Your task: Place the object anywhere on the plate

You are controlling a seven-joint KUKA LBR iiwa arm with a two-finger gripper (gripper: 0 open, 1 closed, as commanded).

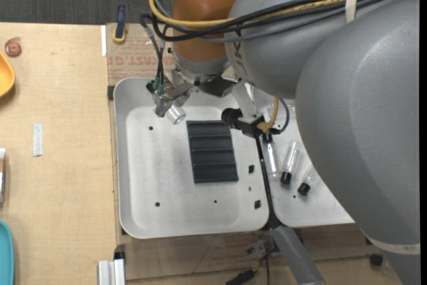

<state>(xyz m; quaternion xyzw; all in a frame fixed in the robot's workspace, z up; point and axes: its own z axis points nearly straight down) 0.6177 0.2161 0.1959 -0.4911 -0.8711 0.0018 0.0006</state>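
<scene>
black ridged block (pixel 213 151) mid-bin, bare floor around

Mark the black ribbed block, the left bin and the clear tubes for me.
Black ribbed block (pixel 213 151), camera view, middle of its top.
Left bin (pixel 143 177), camera view, bare floor.
Clear tubes (pixel 291 160), camera view, one tube's body.

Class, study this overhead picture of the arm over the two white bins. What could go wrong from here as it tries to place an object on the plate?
1. The arm hides the gripper, so no grasp can be confirmed.
2. The black ridged plate is narrow; a released object may land on the left bin floor.
3. The clear tubes in the right bin lie close under the arm and could be knocked.
</scene>
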